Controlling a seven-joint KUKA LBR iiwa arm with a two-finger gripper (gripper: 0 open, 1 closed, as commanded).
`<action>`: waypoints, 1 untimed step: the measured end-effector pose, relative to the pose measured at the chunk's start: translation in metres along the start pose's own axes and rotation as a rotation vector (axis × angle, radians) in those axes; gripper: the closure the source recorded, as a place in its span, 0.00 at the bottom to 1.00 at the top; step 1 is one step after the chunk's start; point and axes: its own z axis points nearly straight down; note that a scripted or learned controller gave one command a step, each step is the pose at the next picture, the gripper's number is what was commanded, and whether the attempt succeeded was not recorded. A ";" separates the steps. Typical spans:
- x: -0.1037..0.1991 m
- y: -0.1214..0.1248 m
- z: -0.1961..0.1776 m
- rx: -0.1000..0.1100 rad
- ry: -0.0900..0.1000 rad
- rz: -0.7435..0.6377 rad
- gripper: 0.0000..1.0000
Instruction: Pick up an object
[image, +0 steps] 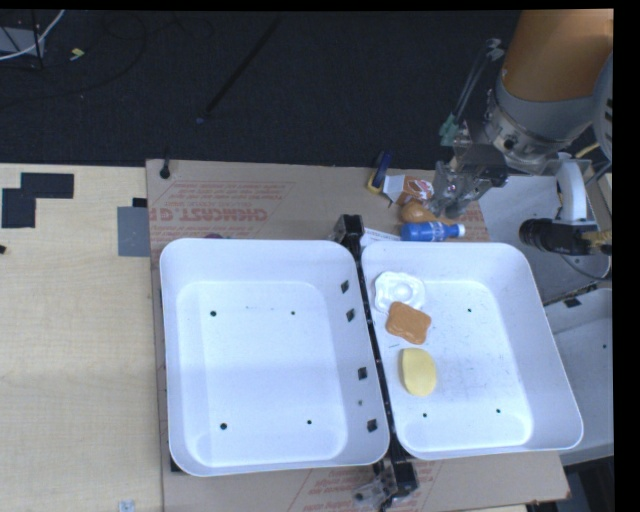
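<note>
The right bin (520, 330) holds three small items along its left side: a white fried-egg-like piece (398, 291), a brown bread-like piece (408, 322) and a yellow oval piece (419, 371). My gripper (455, 193) hangs beyond the right bin's far rim, over the cardboard, apart from all three items. Its tip is close to a small brown object (415, 211) and a blue bottle (432, 231) lying outside the bin. I see nothing held in it.
The left bin (190, 350) sits beside the right one, joined by a black clip strip (362, 340). A red-and-white packet (420, 187) and a blue-yellow item (378, 176) lie on the cardboard behind the bins. A black cylinder (560, 236) sticks out at right.
</note>
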 end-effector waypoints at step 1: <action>-0.004 -0.024 -0.145 -0.018 0.001 0.004 1.00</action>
